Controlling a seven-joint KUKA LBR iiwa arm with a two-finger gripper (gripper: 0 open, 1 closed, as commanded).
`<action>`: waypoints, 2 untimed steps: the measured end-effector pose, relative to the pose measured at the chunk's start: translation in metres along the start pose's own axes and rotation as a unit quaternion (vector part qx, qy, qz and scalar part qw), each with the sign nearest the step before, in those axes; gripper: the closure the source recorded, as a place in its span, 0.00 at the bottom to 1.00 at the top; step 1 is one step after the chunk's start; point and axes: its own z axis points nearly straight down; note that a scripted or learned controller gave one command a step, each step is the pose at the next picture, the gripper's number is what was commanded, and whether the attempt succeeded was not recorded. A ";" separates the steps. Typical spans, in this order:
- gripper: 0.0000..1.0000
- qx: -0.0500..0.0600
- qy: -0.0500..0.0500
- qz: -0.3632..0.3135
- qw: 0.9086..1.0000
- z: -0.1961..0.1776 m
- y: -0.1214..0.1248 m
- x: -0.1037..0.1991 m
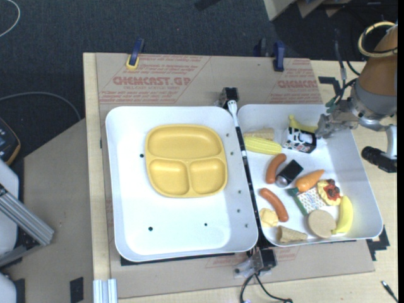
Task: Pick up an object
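The right bin [353, 153] holds several toy foods. A yellow corn cob [262, 146] lies at its upper left, with a black-and-white cow figure [300, 141] just to its right. Below them are a red sausage [275, 168], a small black block [290, 171], an orange carrot [309, 180] and a second sausage [275, 204]. A banana [344, 214] and a round tan slice [320, 223] lie near the front right. My gripper [328, 125] hangs over the bin's upper right part, just right of the cow figure, with nothing visibly held.
The left bin [126, 188] bears a yellow divided plate [186, 160]. The raised rims of both bins meet along a seam with a black clip [230, 96] at its far end. The grey arm [375, 100] comes in over the right bin's far right corner.
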 end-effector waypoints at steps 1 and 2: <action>1.00 0.006 -0.001 0.000 1.000 -0.050 0.010 0.006; 1.00 0.006 -0.001 0.001 1.000 -0.105 0.013 0.005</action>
